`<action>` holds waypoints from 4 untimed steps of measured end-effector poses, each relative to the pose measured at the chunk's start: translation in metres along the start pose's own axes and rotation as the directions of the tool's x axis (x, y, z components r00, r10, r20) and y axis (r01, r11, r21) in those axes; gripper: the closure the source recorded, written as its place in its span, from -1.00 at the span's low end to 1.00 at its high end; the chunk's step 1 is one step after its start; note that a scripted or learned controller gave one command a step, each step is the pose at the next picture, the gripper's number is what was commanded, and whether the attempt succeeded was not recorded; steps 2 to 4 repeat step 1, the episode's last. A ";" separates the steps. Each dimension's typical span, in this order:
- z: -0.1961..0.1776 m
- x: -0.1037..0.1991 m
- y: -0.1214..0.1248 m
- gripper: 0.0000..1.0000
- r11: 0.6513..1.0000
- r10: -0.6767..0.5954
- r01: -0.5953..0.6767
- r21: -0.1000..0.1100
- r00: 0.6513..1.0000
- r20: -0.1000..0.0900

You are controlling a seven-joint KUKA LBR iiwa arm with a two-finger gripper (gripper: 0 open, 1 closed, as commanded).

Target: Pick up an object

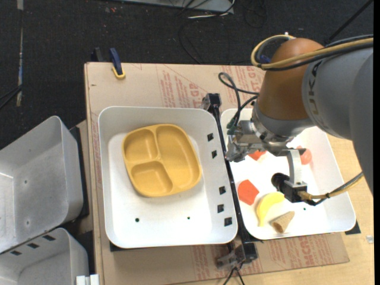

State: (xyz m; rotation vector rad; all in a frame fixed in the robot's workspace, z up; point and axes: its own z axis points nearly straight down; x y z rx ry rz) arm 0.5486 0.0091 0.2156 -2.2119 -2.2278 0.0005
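My gripper [239, 142] hangs over the left side of the right bin [332, 218], close to the wall between the two bins. Just beside it on the bin floor lies a small orange piece [257, 155], partly covered by the wrist. Further toward the front are an orange-red block [248, 190], a yellow banana-like piece [268, 205] and a tan wedge [283, 220], the last two touching. Another small orange piece [306, 156] peeks out on the right, behind the bracket. The grey arm hides the back of this bin.
The left bin [119, 218] holds a yellow divided plate [160, 159], lying toward its back. Grey plastic tubs [35, 177] stand off the bench at the left. A blue and yellow clamp [117, 64] sits at the bench's back left corner.
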 end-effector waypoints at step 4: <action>0.005 0.052 -0.004 1.00 1.000 0.000 0.000 0.000 1.000 0.000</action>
